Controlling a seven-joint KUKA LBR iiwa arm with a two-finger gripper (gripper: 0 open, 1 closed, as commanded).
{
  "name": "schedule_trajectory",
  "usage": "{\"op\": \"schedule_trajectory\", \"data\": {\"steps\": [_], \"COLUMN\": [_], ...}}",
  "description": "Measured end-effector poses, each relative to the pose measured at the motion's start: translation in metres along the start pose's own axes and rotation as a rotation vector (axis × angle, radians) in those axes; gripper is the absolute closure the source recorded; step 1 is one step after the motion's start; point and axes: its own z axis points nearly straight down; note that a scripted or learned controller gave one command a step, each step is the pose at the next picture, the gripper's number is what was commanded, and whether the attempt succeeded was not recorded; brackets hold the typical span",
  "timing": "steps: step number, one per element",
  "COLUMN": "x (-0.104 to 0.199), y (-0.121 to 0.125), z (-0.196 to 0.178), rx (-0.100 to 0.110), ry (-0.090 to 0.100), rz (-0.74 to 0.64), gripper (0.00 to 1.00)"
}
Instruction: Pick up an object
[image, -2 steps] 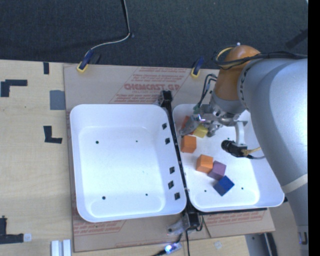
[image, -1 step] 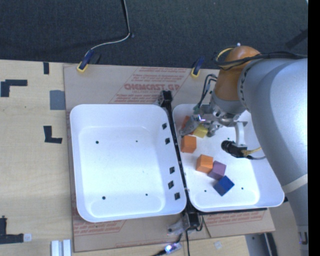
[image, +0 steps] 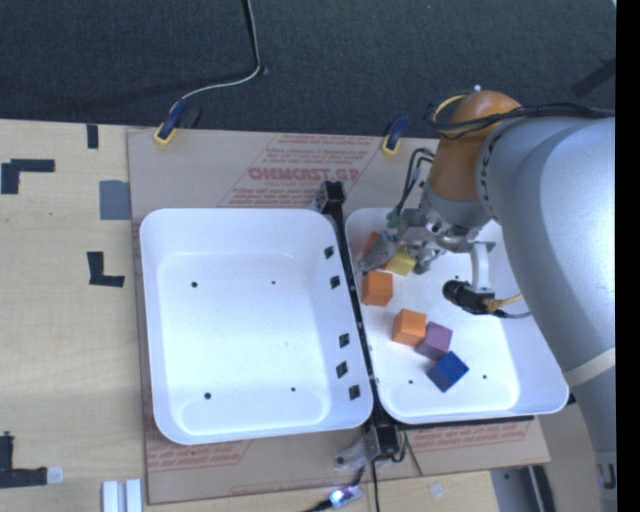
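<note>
The grey arm (image: 560, 230) comes in from the right and bends down over the far end of the right bin (image: 500, 395), its orange band (image: 462, 160) sitting just above the wrist. The end effector (image: 405, 248) hangs low over the bin's far left corner, right by a yellow block (image: 401, 264) that sits at its tip; I cannot tell from here whether it is open, closed or gripping that block, since the wrist hardware hides the contact. An orange block (image: 377, 288) lies just beside the yellow one, nearer the divider between the bins. A little reddish-orange piece (image: 371, 245) peeks out next to the end effector, partly hidden. Further toward the near end of the bin, a second orange block (image: 409, 327) touches a purple block (image: 435, 340), and a blue block (image: 448, 371) lies just beyond the purple one, close to it. A small black part (image: 466, 294) with a cable sticks out from the arm over the middle of the bin. The left bin (image: 160, 300) sits alongside, joined to the right one by a row of black clips (image: 343, 340). Both bins rest on a sheet of cardboard (image: 290, 170) laid on the wooden tabletop (image: 50, 330), and two blue-and-yellow clamps (image: 172, 122) pin the cardboard's far edge.
</note>
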Motion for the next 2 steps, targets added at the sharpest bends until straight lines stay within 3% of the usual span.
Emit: {"op": "schedule_trajectory", "data": {"steps": [2], "x": [0.0003], "y": [-0.0001], "z": [0.0000], "rx": [0.000], "ry": [-0.001], "rz": [0.001], "gripper": [0.00]}}
